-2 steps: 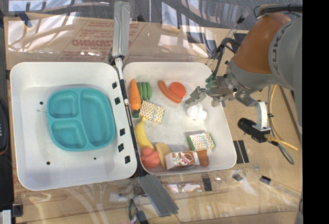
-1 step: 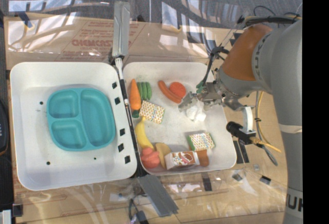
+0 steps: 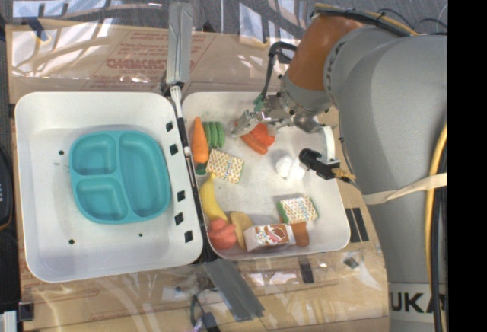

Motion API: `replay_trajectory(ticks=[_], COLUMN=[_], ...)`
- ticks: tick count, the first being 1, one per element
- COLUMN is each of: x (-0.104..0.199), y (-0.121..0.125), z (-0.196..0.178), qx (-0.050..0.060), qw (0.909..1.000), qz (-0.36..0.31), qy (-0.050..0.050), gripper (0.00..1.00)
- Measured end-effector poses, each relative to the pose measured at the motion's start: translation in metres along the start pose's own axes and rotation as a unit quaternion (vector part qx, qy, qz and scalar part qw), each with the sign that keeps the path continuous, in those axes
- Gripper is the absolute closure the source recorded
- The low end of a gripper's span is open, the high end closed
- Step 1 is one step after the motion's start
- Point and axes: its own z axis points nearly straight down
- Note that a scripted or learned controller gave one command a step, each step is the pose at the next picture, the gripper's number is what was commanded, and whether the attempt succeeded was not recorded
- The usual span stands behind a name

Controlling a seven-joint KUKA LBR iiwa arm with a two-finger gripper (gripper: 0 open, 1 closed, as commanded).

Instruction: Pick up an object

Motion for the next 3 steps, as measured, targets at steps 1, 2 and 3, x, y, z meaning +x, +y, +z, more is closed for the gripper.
replay_trajectory(ticks=[1,2,3], x=[0.001,0.044,0.048], y=[0.002,0.008,0.010], z=[-0.012,0.002,-0.122], qx=[-0.001,0.003,-0.001], qw=[1.0000,0.9996,0.9953], qz=[-0.004,-0.029,-0.096], qy=[-0.001,0.001,-0.001], gripper=[1.00,1.00,1.00])
